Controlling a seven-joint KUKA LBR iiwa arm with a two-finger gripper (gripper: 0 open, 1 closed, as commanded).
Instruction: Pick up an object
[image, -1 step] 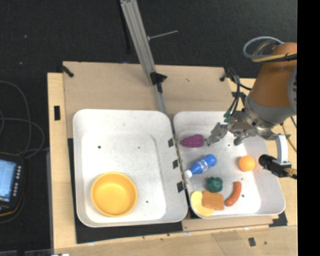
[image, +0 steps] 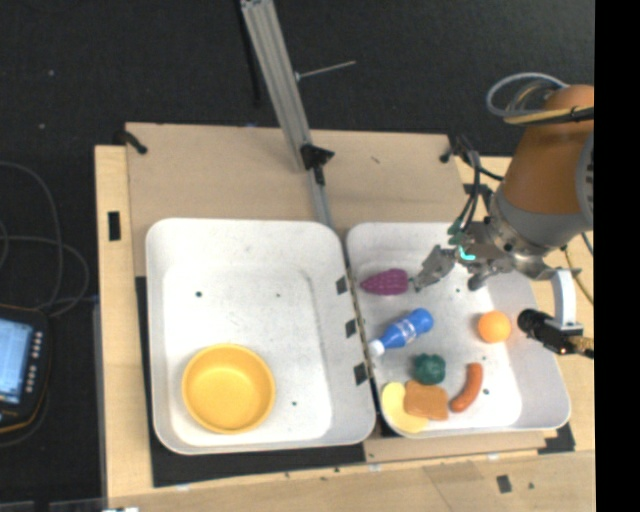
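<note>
I read the jaws as spread apart with nothing between them: the gripper (image: 455, 270) hangs over the upper middle of the right bin (image: 540, 400), one finger reaching toward the left and the other pointing down to the right, a small teal light showing at the wrist between them. The left finger tip sits just beside the purple object (image: 385, 282), which lies near the bin's left wall; I cannot tell whether they touch. Below that I note a blue bottle with a white cap (image: 403, 330), lying tilted with the cap toward the divider between the bins. Further down sits a dark green object (image: 430, 368), and just under it an orange-brown piece (image: 427, 402) resting on a pale yellow piece (image: 395, 405) at the bin's lower left corner. A red-orange sausage shape (image: 467, 388) lies curved just to the right of these. An orange ball (image: 493, 327) sits on its own toward the right side, below the arm's wrist. The arm (image: 545, 180) comes in from the right, its orange band prominent above the grey wrist. In the left bin (image: 250, 260) I see a yellow bowl (image: 228, 387) near the lower left corner.
</note>
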